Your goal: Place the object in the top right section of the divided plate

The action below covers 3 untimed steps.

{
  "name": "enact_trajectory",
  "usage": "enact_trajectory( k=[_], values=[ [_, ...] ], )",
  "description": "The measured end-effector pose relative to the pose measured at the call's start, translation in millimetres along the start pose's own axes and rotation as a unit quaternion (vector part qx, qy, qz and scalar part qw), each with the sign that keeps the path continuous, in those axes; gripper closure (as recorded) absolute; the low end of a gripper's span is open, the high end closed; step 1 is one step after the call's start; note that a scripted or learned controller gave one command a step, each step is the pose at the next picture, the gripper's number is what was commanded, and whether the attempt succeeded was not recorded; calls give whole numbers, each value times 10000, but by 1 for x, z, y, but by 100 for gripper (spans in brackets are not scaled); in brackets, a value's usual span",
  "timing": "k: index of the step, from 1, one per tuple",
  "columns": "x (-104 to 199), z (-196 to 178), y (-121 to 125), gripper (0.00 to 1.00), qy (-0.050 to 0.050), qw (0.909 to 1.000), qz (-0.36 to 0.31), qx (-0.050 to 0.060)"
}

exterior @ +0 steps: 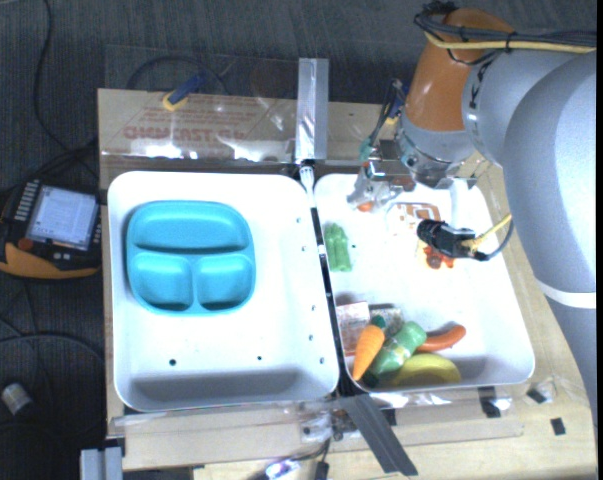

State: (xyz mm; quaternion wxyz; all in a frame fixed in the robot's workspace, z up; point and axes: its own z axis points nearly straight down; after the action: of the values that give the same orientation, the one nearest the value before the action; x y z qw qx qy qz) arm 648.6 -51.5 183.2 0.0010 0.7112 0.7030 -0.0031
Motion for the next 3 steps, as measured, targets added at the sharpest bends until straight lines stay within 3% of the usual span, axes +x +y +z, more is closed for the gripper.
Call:
enact_trajectory(
  k=[1,2,3],
  values=[
    [-124,-12,-41,100,12,9984,-569,-5],
    [-154,64,-116,100,33,9940,-1091,-6],
    [-172,1,-52,100,13,9676,-2526,-23]
  ],
)
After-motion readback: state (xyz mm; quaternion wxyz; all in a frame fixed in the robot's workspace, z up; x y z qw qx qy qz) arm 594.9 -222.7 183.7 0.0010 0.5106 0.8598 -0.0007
